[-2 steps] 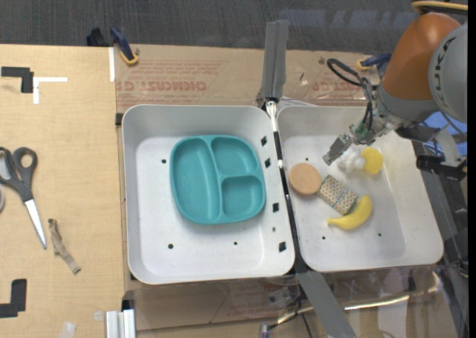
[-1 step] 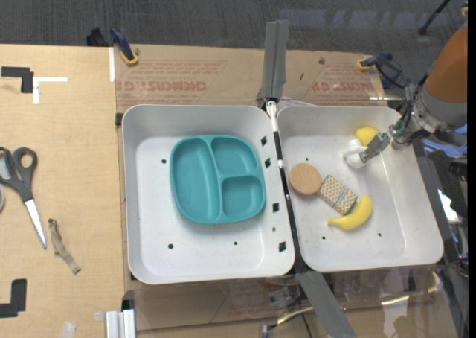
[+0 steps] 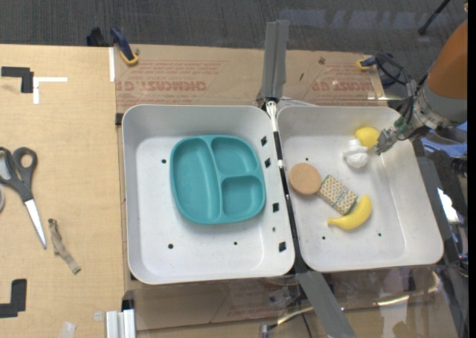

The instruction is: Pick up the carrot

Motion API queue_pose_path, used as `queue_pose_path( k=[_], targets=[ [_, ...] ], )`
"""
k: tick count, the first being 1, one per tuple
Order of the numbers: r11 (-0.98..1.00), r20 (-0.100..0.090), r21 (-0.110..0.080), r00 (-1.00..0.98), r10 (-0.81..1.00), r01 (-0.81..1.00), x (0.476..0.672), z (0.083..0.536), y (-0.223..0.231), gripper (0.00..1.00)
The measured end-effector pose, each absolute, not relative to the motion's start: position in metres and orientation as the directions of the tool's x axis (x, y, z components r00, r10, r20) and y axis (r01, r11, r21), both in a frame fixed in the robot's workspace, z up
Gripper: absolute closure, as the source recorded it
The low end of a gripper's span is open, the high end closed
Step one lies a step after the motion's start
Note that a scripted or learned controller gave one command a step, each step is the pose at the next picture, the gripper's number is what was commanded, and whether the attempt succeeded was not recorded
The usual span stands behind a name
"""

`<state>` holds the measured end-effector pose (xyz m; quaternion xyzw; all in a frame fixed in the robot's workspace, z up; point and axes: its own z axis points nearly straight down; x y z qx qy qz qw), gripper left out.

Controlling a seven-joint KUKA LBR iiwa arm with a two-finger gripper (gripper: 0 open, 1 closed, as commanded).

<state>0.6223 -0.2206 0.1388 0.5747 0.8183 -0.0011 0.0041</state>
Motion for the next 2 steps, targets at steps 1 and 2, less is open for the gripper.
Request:
queue_pose_path(
  k=[1, 2],
  targets=[
    [0.569, -0.006, 0.002, -0.569, 0.823, 0.823, 0.645, 0.279, -0.221, 1.0],
    [0.813, -0.004, 0.0, -0.813, 0.582, 0.582, 0.571, 0.311, -0.222, 1.0]
  ],
)
